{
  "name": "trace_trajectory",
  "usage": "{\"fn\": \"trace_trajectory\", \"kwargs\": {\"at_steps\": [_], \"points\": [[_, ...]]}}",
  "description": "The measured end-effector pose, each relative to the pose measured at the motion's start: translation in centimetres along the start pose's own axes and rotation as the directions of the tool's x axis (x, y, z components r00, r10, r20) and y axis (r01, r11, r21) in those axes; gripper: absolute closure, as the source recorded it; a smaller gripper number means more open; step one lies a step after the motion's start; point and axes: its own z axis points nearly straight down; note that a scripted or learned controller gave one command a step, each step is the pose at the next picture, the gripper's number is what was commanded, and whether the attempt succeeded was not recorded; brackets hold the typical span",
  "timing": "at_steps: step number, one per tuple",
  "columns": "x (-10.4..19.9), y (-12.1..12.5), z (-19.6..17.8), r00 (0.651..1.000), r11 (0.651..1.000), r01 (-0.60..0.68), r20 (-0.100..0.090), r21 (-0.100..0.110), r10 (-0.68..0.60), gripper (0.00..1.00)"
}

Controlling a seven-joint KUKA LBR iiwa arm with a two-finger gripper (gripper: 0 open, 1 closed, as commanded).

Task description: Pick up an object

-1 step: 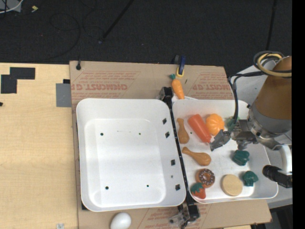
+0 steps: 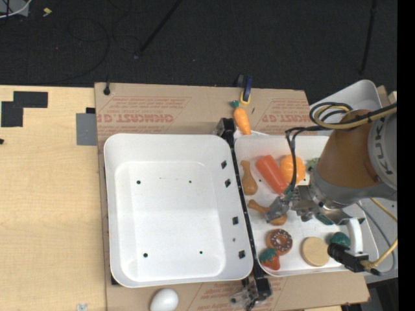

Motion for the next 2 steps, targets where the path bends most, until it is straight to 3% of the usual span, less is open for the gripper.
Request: {"fn": "trace_trajectory", "kwargs": {"at_steps": [1,2], "points": [[0.1,7.0,3.6,1.0,1.0,0.001,0.003,-0.012,-0.001,0.0],[0.9,12.0,5.2,1.0,1.0,0.001,0.003,-0.013,-0.001,0.0]]}}
